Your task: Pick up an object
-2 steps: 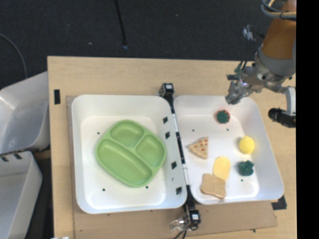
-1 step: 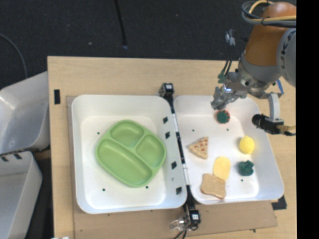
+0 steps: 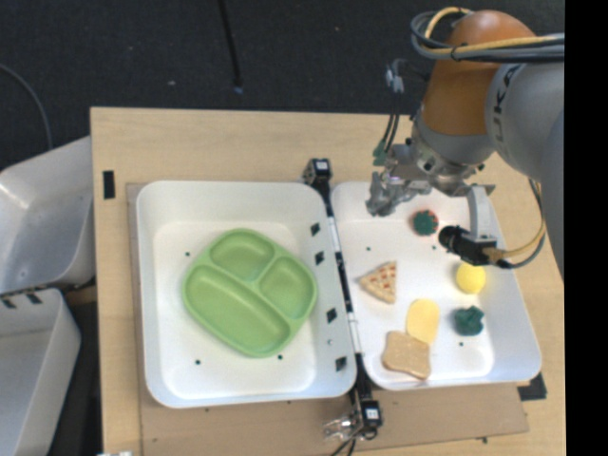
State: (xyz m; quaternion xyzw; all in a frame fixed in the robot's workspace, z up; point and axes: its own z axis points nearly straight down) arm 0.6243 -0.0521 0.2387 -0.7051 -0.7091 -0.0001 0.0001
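Observation:
My gripper (image 3: pixel 383 200) hangs over the far left corner of the right bin (image 3: pixel 503 350), its fingers pointing down with nothing visible between them. In that bin lie a pizza slice (image 3: pixel 380 280), a yellow wedge (image 3: pixel 424 319), a slice of toast (image 3: pixel 408 355), a yellow lemon (image 3: pixel 469 277), a dark green broccoli piece (image 3: pixel 467 321) and a small red and green item (image 3: pixel 424 222). The small red and green item sits just right of the gripper, apart from it.
The left bin (image 3: pixel 161 359) holds a green divided plate (image 3: pixel 249 291). A black divider with clips (image 3: pixel 334 274) runs between the bins. A black cylinder (image 3: pixel 464 243) on the arm hangs above the right bin's far right part.

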